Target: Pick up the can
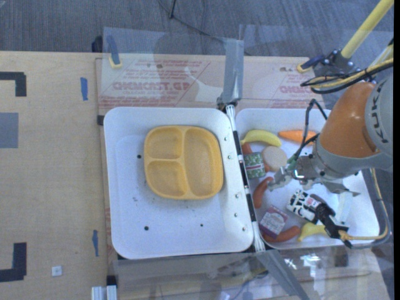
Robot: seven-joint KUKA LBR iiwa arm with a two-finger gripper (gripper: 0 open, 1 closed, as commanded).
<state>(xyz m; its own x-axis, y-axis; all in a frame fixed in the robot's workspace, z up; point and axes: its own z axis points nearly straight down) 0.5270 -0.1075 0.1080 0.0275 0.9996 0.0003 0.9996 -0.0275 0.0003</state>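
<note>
A: Since you've got the feed up, where's the can (pixel 253 164)?

B: R bin (pixel 370 199), lying on its side along the L wall, about mid-length. Green-and-white label faces up.

A: What's around it?

B: Pale round item (pixel 275 159) touching or just beside it on the R. Banana (pixel 262 137) just behind, toward the back wall. Red sausage (pixel 261 192) just in front, lying at a slant.

A: And the claw?

B: Gripper (pixel 289 175) sits low over the bin's middle, just R of the round item and near the can, but apart from it. Open or closed, can't tell; too small and cluttered there.

A: Rest of that bin?

B: Carrot (pixel 294 134) at the back, partly behind the arm (pixel 353 130). Maroon item (pixel 273 220) near the front wall, w/ a 2nd sausage (pixel 284 234) against it. Yellow item (pixel 310 231) beside that, also at the front.

A: L bin (pixel 119 186)?

B: Yellow plate (pixel 183 162), 3 compartments, lying flat toward the back half.
</note>
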